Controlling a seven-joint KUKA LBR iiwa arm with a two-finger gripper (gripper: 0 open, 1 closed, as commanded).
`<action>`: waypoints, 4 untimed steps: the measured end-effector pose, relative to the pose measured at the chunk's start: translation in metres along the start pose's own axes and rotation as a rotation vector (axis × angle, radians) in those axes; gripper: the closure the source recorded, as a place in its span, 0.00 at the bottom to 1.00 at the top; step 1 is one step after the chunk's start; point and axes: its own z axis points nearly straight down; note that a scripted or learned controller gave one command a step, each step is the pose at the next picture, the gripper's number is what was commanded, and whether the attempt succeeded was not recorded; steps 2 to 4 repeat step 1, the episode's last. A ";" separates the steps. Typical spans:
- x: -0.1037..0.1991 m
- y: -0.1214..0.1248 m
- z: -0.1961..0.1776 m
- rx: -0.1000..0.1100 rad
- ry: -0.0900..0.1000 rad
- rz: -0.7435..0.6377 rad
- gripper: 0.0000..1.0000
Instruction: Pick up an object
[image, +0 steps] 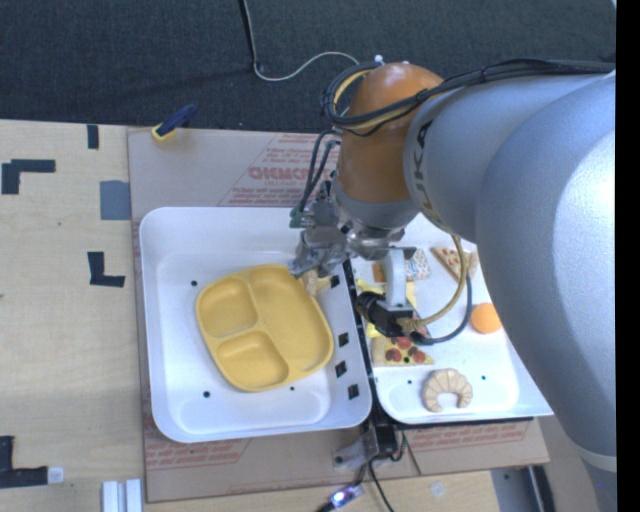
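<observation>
- We've got the grey arm (520, 200) coming in from the right, orange band above the wrist, with the gripper (322, 262) hanging over the divider between the two white bins.
- The gripper sits just past the far right corner of the yellow divided plate (262, 325), pretty much at its rim. We honestly can't tell how the gripper is set; it's all buried in dark hardware and cables.
- That plate has three compartments and lies flat in the left bin (175, 300), taking up most of the middle.
- The right bin (505, 395) has the small stuff: a croissant (448, 388) near the front edge, an orange ball-ish thing (486, 318) by the right side, and a little pile of red and yellow bits (405, 350) near the divider.
- There's also a pizza-slice-looking piece (452, 262) toward the back of that bin, partly under the arm.
- Both bins sit on a cardboard sheet (220, 170) on the counter (60, 330).
</observation>
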 end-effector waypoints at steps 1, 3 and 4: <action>0.002 0.004 -0.021 -0.003 0.001 0.001 1.00; 0.002 0.004 -0.021 -0.003 0.001 0.001 1.00; 0.002 0.004 -0.021 -0.003 0.001 0.001 1.00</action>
